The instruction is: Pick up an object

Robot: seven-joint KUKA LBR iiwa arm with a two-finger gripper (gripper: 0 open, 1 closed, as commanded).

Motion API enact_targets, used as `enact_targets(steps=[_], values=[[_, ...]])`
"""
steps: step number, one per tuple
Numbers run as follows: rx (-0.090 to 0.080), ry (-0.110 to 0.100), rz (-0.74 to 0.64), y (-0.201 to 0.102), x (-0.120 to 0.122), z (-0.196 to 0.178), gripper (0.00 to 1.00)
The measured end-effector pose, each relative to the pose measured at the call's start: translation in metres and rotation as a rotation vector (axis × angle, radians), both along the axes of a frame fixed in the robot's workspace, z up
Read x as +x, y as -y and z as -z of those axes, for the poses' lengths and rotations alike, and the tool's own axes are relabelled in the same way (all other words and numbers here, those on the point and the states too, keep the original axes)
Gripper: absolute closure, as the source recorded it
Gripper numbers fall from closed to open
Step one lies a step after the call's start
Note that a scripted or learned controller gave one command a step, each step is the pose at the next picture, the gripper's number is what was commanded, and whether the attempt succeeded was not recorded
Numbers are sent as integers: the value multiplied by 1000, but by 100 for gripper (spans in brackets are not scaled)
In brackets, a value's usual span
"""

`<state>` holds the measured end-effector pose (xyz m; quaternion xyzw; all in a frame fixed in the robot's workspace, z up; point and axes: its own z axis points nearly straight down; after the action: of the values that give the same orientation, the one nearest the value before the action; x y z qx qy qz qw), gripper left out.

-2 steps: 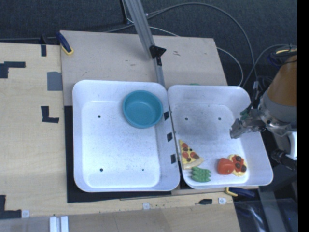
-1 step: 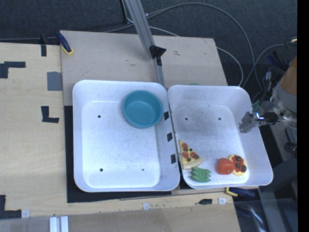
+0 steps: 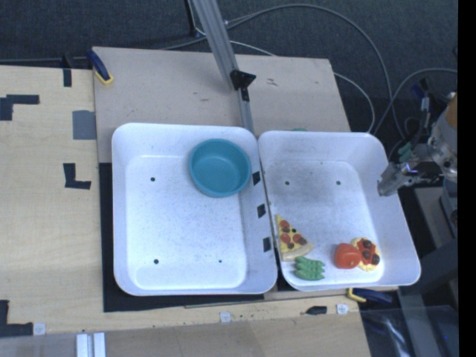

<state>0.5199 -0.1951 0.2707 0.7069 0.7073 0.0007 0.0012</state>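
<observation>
A blue bowl (image 3: 219,167) sits at the back of the left bin (image 3: 141,222). In the right bin (image 3: 327,192), along the front, lie a pizza slice toy (image 3: 290,239), a green toy (image 3: 309,269) and a red and yellow toy (image 3: 355,254). My gripper (image 3: 390,182) hangs at the right bin's right rim, off to the right of the toys and behind them. Nothing shows between its fingers.
A grey metal pole (image 3: 216,36) slants down from the back to the gap between the bins. Cables (image 3: 357,43) loop over the dark floor at the back right. A yellow and blue clamp (image 3: 100,67) sits on the board's back left corner.
</observation>
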Motion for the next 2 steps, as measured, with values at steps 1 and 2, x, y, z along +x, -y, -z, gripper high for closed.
enact_targets(steps=[1, 2], values=[[2, -4, -4, -53, 10, 11, 100], [2, -4, -5, -116, 13, 17, 100]])
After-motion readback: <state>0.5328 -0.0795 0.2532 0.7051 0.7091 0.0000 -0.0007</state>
